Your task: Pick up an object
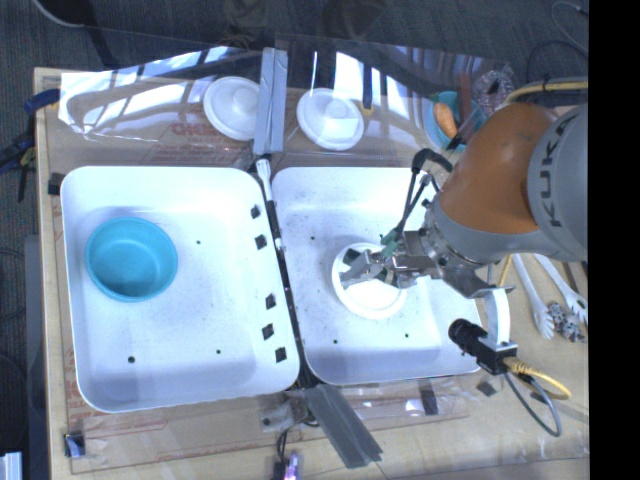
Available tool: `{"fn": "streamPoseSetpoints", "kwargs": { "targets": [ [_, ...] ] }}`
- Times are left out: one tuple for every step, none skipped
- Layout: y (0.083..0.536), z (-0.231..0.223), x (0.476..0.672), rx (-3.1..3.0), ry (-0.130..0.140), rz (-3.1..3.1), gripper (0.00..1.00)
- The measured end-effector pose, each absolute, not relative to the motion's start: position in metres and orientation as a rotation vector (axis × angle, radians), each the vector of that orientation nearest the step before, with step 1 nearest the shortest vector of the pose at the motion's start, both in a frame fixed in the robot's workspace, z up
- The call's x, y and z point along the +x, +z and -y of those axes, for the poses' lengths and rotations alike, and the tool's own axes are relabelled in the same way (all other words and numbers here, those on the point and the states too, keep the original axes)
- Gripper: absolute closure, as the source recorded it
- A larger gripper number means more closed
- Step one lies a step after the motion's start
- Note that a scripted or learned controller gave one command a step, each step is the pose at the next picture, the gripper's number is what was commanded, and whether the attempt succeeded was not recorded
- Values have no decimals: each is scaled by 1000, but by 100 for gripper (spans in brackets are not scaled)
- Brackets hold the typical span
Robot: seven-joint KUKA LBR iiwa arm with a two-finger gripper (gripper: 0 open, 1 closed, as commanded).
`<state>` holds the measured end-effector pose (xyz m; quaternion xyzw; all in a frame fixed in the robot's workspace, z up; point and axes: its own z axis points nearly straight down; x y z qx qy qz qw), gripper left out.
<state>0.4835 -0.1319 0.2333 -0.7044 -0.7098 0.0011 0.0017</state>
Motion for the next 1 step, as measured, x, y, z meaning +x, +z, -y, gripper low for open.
{"fn": "streamPoseSetpoints", "kwargs": {
  "targets": [
    [176, 143, 532, -2266, 4, 2173, 0]
  ]
}}
